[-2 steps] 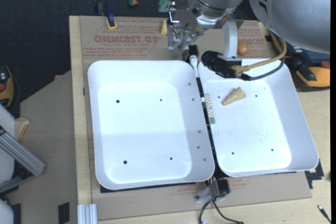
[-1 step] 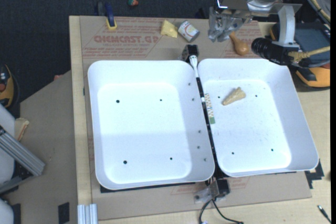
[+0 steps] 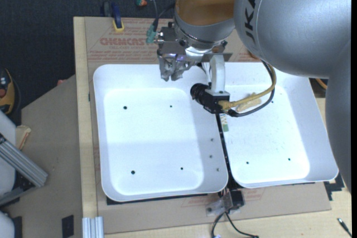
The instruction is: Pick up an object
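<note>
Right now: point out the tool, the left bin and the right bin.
tool [image 3: 173, 72]: camera view, between its fingertips.
left bin [image 3: 148, 139]: camera view, bare white floor.
right bin [image 3: 273, 142]: camera view, bare white floor.

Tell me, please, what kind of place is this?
Most likely a robotics lab: a grey and orange arm reaches over two white bins on a bench, with loose cables around.

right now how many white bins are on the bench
2. The left bin lies under the tool at its far edge; the right bin sits beside it, its far part hidden by the arm.
</note>
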